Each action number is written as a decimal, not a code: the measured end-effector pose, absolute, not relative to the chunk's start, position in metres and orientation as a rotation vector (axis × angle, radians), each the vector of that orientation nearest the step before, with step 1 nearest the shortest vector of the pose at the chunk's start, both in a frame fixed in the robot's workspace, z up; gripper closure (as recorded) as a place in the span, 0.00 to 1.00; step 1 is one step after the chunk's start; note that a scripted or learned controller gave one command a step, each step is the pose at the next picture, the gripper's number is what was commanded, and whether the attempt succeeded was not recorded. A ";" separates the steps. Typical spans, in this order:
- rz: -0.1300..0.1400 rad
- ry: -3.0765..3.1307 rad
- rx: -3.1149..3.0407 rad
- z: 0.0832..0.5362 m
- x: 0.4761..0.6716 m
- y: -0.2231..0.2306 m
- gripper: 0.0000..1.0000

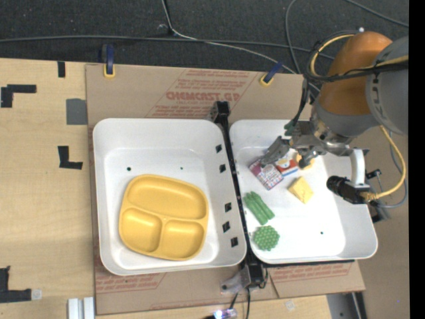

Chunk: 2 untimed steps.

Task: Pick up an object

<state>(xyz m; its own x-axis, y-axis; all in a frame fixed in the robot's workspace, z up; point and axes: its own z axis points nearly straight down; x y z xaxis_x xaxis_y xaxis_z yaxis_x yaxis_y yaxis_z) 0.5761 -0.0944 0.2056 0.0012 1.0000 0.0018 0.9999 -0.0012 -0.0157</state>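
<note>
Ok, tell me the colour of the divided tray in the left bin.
Yellow tray, seen in the camera view.

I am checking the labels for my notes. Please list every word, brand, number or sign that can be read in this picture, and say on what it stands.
"CHEMCAST GP": red print on the brown cardboard sheet under the bins, repeated in rows; the smaller repeats are too blurred to read.
Small packet in the right bin, near the gripper: has print, too small to read.
</note>
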 end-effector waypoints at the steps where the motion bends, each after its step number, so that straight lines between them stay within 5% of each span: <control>1: 0.002 -2.222 -2.218 0.213 0.579 -0.094 0.00; 2: 0.009 -2.218 -2.217 0.149 0.575 -0.097 0.00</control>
